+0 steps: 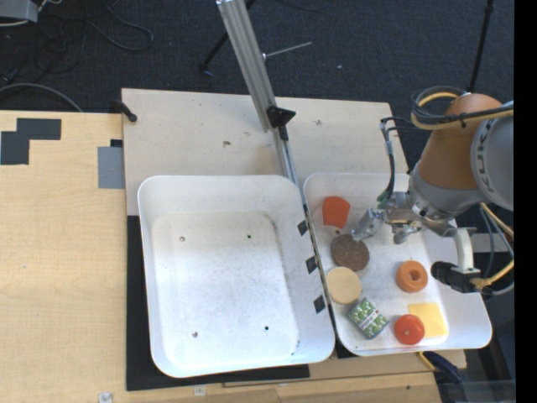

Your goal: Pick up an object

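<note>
The right bin [470, 330] holds several small objects. An orange-red block [336, 211] sits near its far left. A brown disc [349, 253] lies below it, then a tan disc [343, 285] and a green patterned block [367, 317]. An orange ring [412, 276], a red round piece [409, 330] and a yellow block [429, 318] lie toward the right. My gripper [383, 227] hangs over the bin's upper middle, just right of the orange-red block and above the brown disc. Its fingers [367, 225] are spread apart with nothing between them.
The left bin [159, 225] lies beside the right one, divided by a rim with black clips [311, 263]. A slanted metal rail [252, 65] rises behind the bins. The arm's grey and orange body [457, 162] covers the right bin's far right corner.
</note>
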`<state>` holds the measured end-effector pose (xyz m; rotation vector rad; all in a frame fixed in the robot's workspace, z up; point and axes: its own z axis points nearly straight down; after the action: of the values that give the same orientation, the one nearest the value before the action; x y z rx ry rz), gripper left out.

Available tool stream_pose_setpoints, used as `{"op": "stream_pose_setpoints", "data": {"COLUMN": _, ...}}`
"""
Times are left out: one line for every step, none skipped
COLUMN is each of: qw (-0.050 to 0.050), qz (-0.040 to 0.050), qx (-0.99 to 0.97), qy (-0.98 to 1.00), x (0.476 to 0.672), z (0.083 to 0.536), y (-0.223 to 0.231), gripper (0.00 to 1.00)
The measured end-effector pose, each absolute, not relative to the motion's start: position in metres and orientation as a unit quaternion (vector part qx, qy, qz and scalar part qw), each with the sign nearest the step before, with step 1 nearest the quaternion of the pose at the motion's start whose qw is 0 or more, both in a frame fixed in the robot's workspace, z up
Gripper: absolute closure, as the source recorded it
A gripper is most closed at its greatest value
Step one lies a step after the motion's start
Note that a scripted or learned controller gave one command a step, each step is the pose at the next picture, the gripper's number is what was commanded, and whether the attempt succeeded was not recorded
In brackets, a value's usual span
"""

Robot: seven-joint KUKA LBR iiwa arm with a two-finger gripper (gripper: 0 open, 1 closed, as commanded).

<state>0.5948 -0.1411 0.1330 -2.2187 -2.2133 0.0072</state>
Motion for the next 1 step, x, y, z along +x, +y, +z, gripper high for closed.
{"op": "stream_pose_setpoints", "data": {"qw": 0.002, "qz": 0.0012, "qx": -0.71, "qy": -0.704, "x": 0.5953, "z": 0.1467, "y": -0.1433, "gripper": 1.0}}
